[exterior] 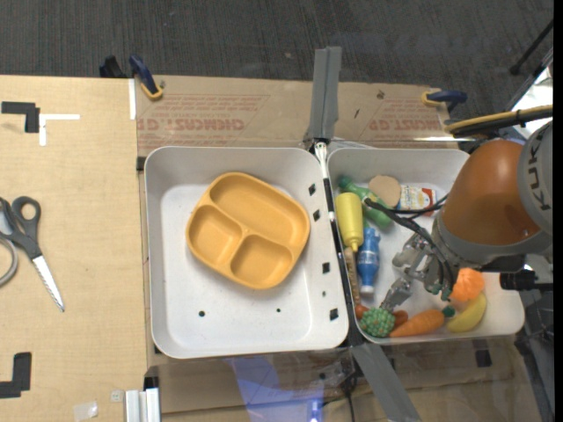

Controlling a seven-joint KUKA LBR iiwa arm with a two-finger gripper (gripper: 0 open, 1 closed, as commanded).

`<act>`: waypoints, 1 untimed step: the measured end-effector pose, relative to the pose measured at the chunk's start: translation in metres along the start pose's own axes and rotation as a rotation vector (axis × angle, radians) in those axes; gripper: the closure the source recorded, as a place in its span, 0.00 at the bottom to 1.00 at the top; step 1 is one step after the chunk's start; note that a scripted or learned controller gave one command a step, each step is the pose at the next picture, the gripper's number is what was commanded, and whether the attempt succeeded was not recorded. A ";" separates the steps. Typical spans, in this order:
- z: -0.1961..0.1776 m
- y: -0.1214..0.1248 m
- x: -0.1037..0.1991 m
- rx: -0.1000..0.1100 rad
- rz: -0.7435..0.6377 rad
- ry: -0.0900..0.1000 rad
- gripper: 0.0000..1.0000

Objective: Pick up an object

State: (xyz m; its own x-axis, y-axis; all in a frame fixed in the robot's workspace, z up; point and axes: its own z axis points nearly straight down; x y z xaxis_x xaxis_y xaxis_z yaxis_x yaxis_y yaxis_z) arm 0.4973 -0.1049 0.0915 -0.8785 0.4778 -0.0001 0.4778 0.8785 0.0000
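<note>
The gripper (pixel 398 294) hangs low in the right bin (pixel 387 159), fingers slightly apart with nothing between them, just above the green ball (pixel 378 323). Beside that ball lie a carrot (pixel 420 323) and a banana (pixel 468 315); a blue bottle (pixel 368 258) sits just beyond it.

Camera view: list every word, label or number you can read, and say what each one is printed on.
"CHEMC42, GT": approximate reading of red print, seen upside down, on the flat brown cardboard sheet behind the bins; a second red line under it is too blurred.
"KU": dark letters on the grey robot arm, cut off at the frame edge.
Small white packet with red print in the right white bin: too small to read.
</note>
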 end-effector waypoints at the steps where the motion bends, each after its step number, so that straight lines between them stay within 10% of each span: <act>1: -0.073 0.006 -0.077 0.000 0.031 -0.003 0.00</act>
State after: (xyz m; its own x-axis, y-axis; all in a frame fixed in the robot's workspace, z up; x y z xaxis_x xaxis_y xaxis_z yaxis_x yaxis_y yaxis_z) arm 0.5676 -0.1358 0.1647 -0.8634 0.5045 -0.0033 0.5045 0.8634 0.0004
